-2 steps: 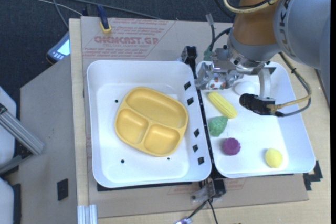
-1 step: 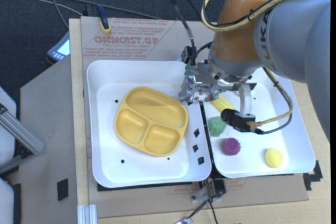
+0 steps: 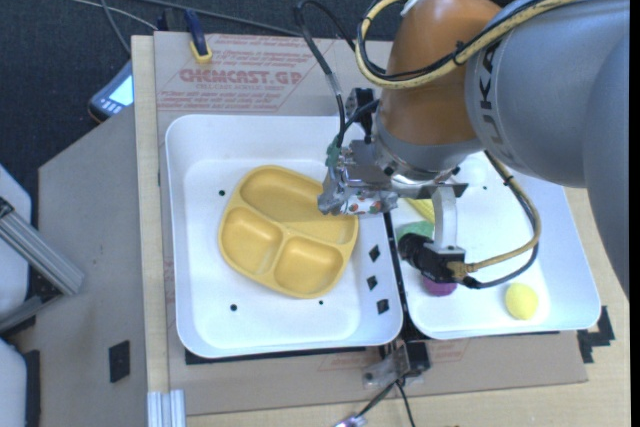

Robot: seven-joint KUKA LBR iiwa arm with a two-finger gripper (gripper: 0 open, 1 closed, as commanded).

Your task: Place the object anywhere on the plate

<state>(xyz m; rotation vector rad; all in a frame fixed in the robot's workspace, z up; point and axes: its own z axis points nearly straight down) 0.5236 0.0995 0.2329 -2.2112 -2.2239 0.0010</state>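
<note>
One yellow plate (image 3: 285, 233) sits in your left bin (image 3: 190, 295). The gripper (image 3: 345, 198) hovers at the plate's right rim; can't tell its state. A small yellow object (image 3: 521, 300) lies well right of the plate.

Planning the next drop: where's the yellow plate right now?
The yellow plate lies in the left bin, toward its middle, with the gripper over the plate's upper right rim.
</note>
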